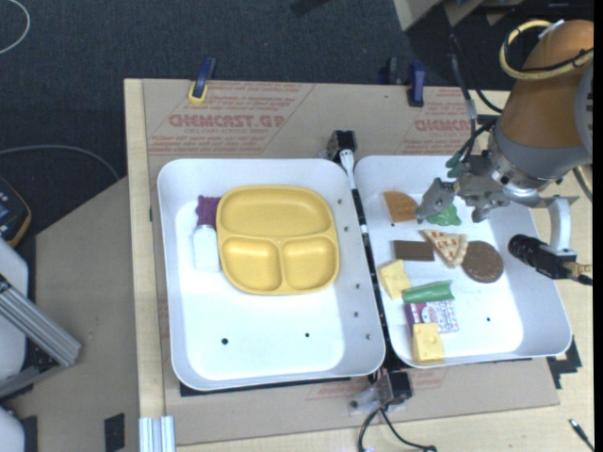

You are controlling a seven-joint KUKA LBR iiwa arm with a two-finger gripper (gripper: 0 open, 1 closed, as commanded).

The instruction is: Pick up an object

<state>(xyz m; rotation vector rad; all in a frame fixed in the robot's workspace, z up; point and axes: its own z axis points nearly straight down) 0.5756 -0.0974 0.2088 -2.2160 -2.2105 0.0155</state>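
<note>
Currently | gripper (pixel 450 205) is seen low over the right bin (pixel 528 342), its opening cannot be told | green object (pixel 443 217) lies just under it, beside pizza slice (pixel 448 246) | yellow tray (pixel 277 236) is set in left bin (pixel 188 347)

Small toy food pieces lie scattered in the right bin (pixel 542 332). At the back sits an orange bread-like piece (pixel 401 206), with a green item (pixel 445 217) just beside it. Nearer the middle are a brown rectangular bar (pixel 413 250), a pizza slice (pixel 448 246) and a round brown cookie (pixel 483 262). Toward the front lie a pale yellow wedge (pixel 394 278), a green packet (pixel 428 292), a purple-printed packet (pixel 444 318) and a yellow block (pixel 427 343).
</note>
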